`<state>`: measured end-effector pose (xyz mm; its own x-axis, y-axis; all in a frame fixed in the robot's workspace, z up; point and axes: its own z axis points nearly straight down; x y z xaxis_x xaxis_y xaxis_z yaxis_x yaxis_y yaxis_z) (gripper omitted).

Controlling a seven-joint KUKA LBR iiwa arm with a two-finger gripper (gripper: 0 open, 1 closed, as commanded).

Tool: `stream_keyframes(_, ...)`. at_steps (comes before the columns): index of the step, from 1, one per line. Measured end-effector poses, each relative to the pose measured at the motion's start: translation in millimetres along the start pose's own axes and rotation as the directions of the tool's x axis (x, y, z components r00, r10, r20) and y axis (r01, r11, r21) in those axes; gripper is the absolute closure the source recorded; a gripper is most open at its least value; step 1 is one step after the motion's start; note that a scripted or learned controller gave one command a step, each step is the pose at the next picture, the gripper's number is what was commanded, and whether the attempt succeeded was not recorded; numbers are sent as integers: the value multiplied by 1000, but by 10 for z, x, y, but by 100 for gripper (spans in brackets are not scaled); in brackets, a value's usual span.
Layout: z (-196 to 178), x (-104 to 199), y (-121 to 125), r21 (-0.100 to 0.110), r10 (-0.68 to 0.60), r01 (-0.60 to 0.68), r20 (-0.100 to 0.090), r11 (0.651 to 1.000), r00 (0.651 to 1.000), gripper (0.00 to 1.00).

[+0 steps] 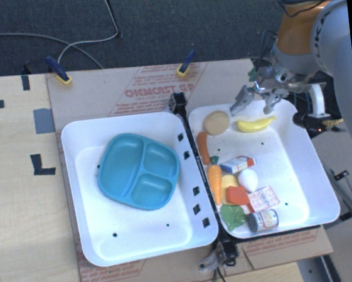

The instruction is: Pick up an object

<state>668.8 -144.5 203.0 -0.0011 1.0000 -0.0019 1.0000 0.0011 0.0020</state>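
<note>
The right bin point(300, 173) holds a pile of toy food: a yellow banana point(254, 124) at the back, a tan round bun point(216, 123), a sausage point(202, 147), a carrot point(215, 183), a small milk carton point(237, 164), a white egg point(248, 179), a red piece point(237, 196), a green leafy piece point(232, 215), a pink packet point(262, 197) and a can point(264, 221). My gripper point(257, 98) hangs over the bin's back edge, just above and behind the banana, fingers spread open with nothing between them.
The left bin point(88, 198) holds a blue divided plate point(138, 170). Both bins rest on a cardboard sheet point(151, 89) held by blue-and-yellow clamps point(59, 71). A cable point(88, 36) runs across the dark floor behind.
</note>
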Motion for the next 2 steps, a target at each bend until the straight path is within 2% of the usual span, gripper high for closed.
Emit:
stream_keyframes(1, 744, 294, -663, 7, 0, 0, -3, 1000, 1000, 0)
stream_keyframes(2, 1140, -14, -860, 2, 1, -1, -1, 1000, 1000, 0)
